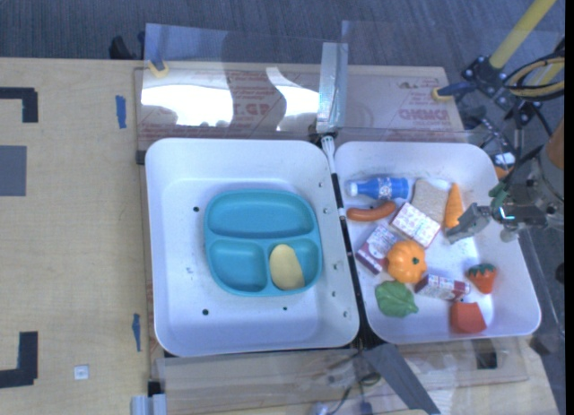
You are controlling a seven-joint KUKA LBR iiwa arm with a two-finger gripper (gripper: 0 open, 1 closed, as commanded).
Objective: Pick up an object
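Observation:
The right bin (520, 315) holds a pile of toy food: a blue bottle (378, 188), a sausage (370, 212), a slice of bread (429, 198), a carrot (454, 205), a white patterned packet (414, 223), an orange pumpkin (406, 263), a green leaf (395, 299), a strawberry (482, 277) and a red block (466, 316). My gripper (486, 228) hangs over the bin's right side, just right of the carrot and above the strawberry. It is open, with nothing between its fingers.
The left bin (170, 315) holds a teal divided plate (263, 216) with a yellow oval fruit (286, 267) in its lower right compartment. A clear wall (330, 90) stands behind the bins. Cables and a yellow pole (529, 19) crowd the far right.

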